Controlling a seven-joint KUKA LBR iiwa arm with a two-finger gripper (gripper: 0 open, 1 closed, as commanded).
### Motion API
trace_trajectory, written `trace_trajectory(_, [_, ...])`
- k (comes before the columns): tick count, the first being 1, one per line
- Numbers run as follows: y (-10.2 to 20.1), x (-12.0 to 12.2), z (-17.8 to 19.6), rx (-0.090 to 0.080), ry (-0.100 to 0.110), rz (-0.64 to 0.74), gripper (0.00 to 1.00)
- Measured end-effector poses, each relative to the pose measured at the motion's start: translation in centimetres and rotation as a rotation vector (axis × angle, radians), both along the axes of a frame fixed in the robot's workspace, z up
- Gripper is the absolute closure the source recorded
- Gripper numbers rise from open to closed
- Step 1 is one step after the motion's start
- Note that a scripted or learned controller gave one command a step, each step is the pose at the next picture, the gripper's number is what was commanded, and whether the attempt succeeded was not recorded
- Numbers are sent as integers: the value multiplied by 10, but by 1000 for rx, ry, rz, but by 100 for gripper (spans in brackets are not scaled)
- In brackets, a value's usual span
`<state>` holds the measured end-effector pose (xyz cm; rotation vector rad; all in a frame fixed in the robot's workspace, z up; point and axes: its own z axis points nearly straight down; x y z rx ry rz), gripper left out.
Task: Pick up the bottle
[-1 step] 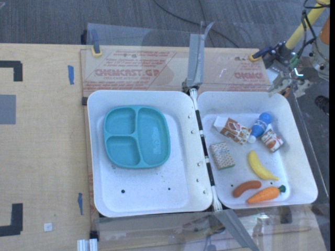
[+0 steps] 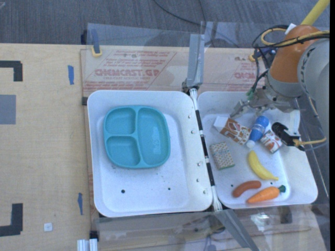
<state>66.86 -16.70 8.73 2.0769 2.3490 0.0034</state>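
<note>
Camera view: bottle (image 2: 258, 128) lies slantwise near the right bin's (image 2: 299, 184) far edge, squeezed between a patterned carton (image 2: 235, 131) and a small red box (image 2: 270, 141), so clearance looks tight; gripper (image 2: 250, 105) hangs just beyond it at that edge, claw state can't tell.

The arm (image 2: 319, 72): smooth grey casing, rounded in section. An orange band (image 2: 290, 59) sits above the wrist, domed and glossy, with a pale highlight on top. A yellow tube (image 2: 317, 7) runs off toward the upper right corner. Yellow and black cables (image 2: 269, 38) loop in a bundle beside the band. Thin dark wires (image 2: 260, 80) trail down to the gripper (image 2: 246, 107), which is slim grey metal. Its finer detail is too small to tell.
</note>
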Motion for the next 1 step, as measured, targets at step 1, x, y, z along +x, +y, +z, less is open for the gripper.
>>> trace_trajectory(1, [-44,-42,-1,2,4,114,0])
